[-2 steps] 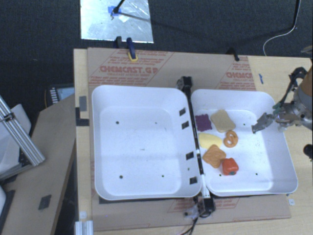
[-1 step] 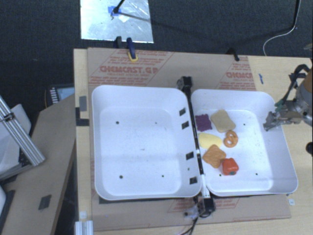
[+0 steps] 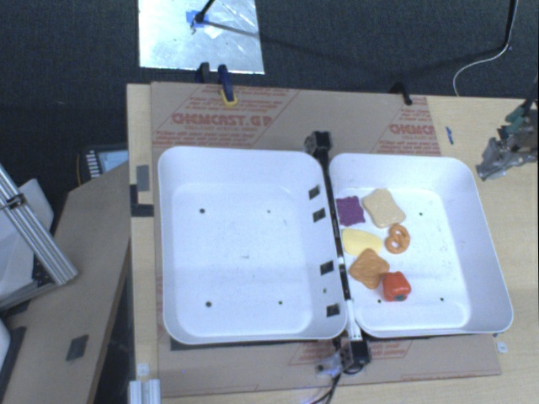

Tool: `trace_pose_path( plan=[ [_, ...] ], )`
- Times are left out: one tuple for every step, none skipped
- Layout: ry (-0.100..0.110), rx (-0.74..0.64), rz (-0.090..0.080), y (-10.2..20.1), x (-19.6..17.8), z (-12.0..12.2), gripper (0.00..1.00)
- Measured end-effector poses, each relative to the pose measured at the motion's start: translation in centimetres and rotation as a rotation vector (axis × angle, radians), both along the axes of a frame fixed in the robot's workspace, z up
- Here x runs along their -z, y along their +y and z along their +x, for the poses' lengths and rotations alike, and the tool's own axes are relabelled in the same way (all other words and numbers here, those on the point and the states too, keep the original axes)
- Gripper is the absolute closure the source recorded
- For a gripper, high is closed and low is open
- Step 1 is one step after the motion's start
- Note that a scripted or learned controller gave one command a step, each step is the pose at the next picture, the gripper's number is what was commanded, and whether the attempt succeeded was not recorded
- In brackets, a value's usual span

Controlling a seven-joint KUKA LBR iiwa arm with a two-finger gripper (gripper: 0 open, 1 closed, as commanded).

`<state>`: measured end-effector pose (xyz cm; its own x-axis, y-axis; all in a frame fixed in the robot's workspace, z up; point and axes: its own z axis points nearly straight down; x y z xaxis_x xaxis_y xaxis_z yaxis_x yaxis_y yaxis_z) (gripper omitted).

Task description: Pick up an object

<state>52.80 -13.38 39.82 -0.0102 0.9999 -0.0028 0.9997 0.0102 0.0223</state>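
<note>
camera view looks down at a slant on the bench, so starting from the near edge: the right bin (image 3: 484, 251) holds everything worth grabbing. closest to me in the pile is a red toy piece (image 3: 396, 285), maybe a pepper or tomato, touching a brown waffle-looking piece (image 3: 369, 268). just behind those sit a pale yellow piece (image 3: 360, 241) and a small orange pretzel-shaped ring (image 3: 397, 239), then a tan bread-like slice (image 3: 383, 207) with a purple piece (image 3: 350, 211) beside it, up against the divider between the bins. my guess is they're bunched near the middle wall just because that's where they got dumped or nudged, which makes a clean grab awkward since most of them touch a neighbour. the pretzel and the red one look like the most exposed picks to me.

the left bin (image 3: 181, 225) sits right alongside, white floor with a few dark dots.

further back, off the far right side of the bench, the gripper (image 3: 505, 154) hangs well apart from the pile, outside the bin rim. it's small and blurry from here, so whether the fingers are apart or together i honestly cannot tell. nothing visible between them, and it touches none of the toys. pick not yet started by the look of it.
</note>
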Motion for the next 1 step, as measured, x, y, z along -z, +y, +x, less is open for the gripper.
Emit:
trace_pose_path(
  plan=[
    [0.0, 0.002, -0.001, 2.2, -14.68, 2.0, 1.0]
  ],
)
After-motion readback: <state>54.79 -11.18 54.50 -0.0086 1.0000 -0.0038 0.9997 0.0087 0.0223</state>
